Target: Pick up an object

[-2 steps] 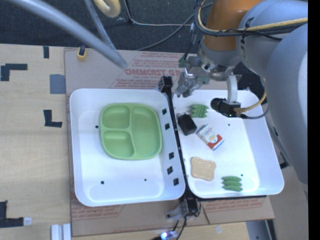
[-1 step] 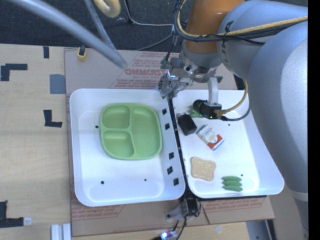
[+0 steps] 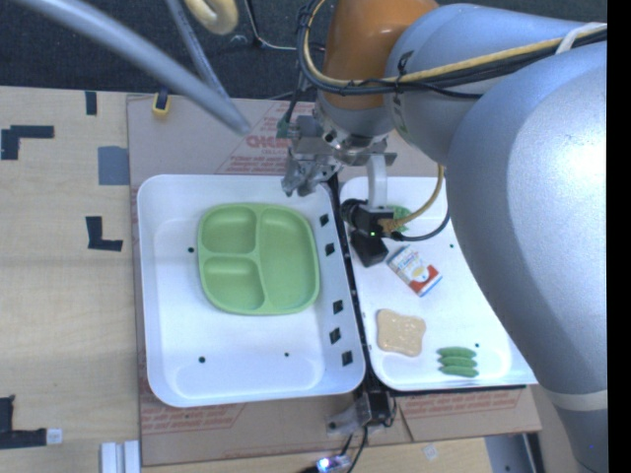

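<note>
1. Two white bins sit side by side on a cardboard sheet (image 3: 192,141). The left bin (image 3: 148,294) carries one thing, and the right bin (image 3: 446,302) carries three.
2. Over on the right, a small white carton (image 3: 414,270) with red on it lies tilted mid-bin. A tan slice of toast (image 3: 400,333) is near it toward the front, and green pea pods (image 3: 456,361) lie just beside the toast at the front edge. All three are apart from one another.
3. The big grey arm (image 3: 513,116) sweeps in from the right and covers the right bin's far side and back corner.
4. The gripper (image 3: 299,180) hangs over the left bin's back right corner, right by the wall where the bins meet. I cannot tell how wide it stands, and nothing shows in its grasp.
5. Nearest to it is the green plate (image 3: 258,259), flat in the middle of the left bin. It's a rounded square, pale green, split into three compartments, and clear of the bin walls on every side.
</note>
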`<state>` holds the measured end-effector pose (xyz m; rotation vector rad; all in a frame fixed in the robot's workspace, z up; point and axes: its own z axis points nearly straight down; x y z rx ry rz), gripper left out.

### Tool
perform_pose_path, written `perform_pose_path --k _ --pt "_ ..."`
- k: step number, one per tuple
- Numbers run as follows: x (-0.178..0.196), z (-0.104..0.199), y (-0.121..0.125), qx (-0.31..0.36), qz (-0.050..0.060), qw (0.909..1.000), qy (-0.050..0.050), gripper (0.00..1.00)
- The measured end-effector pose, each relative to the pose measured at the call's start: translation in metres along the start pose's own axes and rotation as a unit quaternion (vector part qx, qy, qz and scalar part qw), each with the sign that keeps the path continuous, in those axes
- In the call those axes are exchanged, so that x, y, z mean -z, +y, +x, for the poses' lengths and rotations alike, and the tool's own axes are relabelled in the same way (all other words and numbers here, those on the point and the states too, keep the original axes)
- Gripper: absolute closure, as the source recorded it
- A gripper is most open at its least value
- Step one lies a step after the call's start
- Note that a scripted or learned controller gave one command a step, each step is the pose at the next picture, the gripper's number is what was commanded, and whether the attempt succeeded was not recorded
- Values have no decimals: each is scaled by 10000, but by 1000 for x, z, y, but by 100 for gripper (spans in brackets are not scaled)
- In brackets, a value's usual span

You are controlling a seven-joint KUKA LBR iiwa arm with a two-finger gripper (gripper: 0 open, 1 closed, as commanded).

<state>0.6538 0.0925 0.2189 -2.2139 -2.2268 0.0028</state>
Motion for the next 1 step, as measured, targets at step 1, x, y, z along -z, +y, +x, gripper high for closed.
perform_pose_path --k 1 --pt "1 -3 0 -19 -3 10000 -2 0"
